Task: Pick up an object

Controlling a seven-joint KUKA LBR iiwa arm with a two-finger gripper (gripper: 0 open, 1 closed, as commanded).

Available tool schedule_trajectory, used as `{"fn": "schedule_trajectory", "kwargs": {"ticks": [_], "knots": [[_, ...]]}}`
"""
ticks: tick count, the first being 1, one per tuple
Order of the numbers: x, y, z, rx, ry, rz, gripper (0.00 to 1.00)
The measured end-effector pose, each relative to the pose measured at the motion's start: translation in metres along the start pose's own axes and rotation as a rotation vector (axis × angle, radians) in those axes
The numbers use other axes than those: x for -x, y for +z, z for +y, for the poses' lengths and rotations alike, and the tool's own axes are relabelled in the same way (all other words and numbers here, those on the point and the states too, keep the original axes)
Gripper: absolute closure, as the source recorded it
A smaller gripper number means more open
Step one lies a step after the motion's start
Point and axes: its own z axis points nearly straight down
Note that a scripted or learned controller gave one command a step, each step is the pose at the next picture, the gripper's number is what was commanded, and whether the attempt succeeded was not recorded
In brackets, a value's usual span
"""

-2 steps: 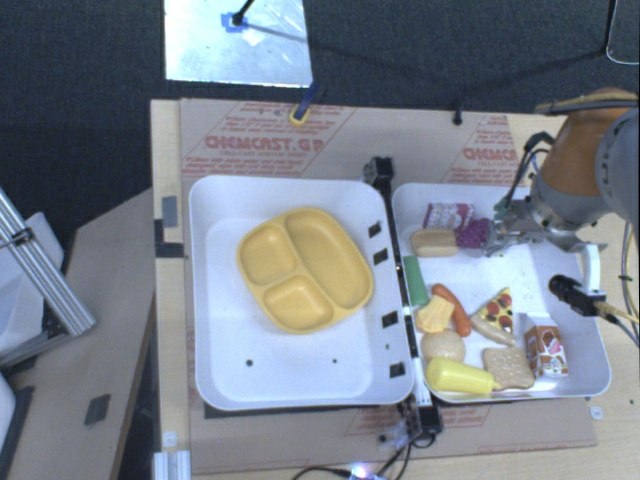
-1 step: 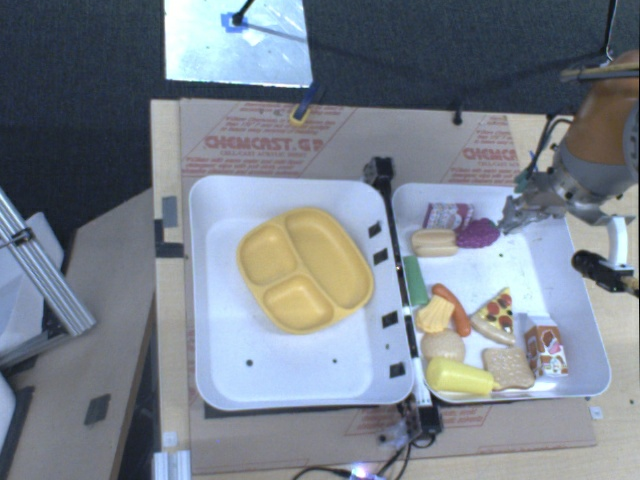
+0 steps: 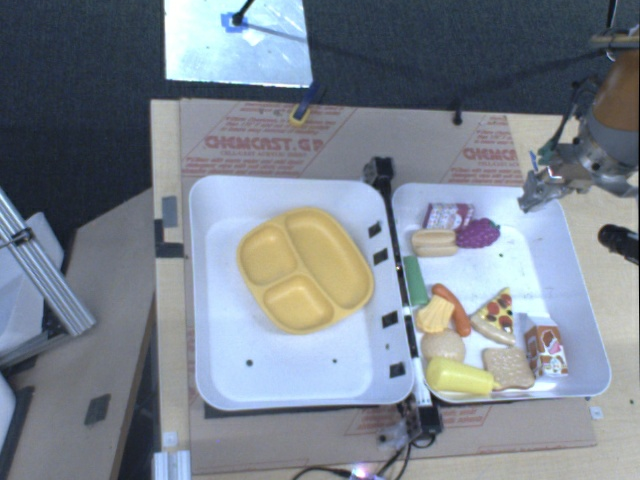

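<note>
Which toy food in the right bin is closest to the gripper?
The purple grapes, below-left of the gripper; all other items lie farther away.

The left bin [image 3: 215,368] is white and carries a yellow divided tray [image 3: 303,268]; the right bin [image 3: 578,268] is white too; in it lie purple grapes [image 3: 479,233], a tan hot dog bun [image 3: 433,242], an orange carrot [image 3: 453,306], a pizza slice [image 3: 494,317] in yellow with red spots, a pale yellow corn cob [image 3: 458,376] and a brown-and-white carton [image 3: 546,351]; the desk [image 3: 250,138] is light brown with red lettering.
</note>
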Motion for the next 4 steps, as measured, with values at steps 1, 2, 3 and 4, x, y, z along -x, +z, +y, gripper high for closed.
{"fn": "schedule_trajectory", "kwargs": {"ticks": [1, 2, 3, 4], "knots": [[0.0, -0.008, 0.001, -0.004, 0.0, 0.002, 1.0], [-0.06, -0.017, 0.006, -0.006, -0.005, 0.005, 1.0], [-0.113, -0.016, 0.023, -0.005, -0.005, 0.005, 1.0], [-0.163, -0.022, 0.028, -0.005, -0.004, 0.005, 1.0]]}}
